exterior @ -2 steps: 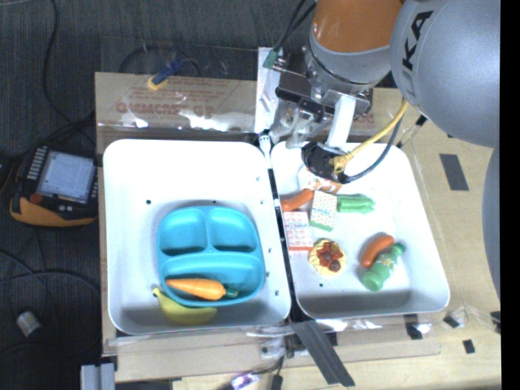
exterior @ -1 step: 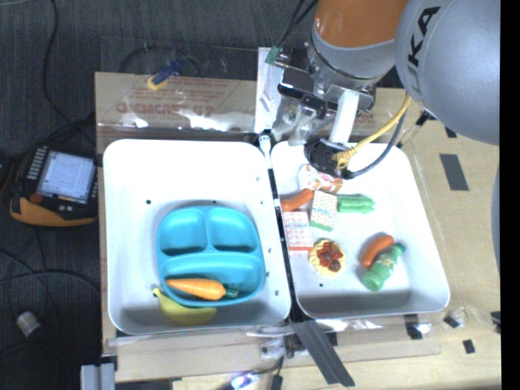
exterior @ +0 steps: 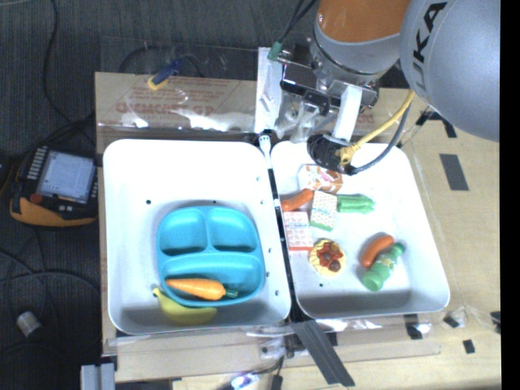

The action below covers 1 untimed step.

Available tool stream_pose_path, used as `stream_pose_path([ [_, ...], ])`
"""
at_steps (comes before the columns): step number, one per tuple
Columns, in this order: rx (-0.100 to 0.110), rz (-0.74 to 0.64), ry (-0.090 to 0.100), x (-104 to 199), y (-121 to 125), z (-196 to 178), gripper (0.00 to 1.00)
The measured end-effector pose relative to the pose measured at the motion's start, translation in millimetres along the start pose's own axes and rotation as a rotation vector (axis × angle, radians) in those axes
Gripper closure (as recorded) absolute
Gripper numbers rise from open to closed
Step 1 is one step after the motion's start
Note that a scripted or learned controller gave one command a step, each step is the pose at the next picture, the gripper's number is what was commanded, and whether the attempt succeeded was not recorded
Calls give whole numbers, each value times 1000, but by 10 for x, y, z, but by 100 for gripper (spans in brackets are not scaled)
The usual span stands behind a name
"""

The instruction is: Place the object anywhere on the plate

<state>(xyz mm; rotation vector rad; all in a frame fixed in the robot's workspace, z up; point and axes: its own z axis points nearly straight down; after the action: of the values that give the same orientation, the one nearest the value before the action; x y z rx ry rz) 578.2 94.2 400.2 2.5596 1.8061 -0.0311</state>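
Orange carrot (exterior: 196, 288) (green-tipped) on plate (exterior: 211, 242).

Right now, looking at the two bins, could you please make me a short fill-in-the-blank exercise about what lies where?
1. The blue plate lies in the ____ bin.
2. The carrot rests on the plate's ____ compartment.
3. The small pizza lies in the ____ bin.
4. The arm has a band of ____ colour.

Missing words: left; largest; right; orange
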Motion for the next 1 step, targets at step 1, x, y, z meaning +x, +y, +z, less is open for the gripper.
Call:
stream_pose_path([
  [1,1,0,-5,-3,3,-83,100],
])
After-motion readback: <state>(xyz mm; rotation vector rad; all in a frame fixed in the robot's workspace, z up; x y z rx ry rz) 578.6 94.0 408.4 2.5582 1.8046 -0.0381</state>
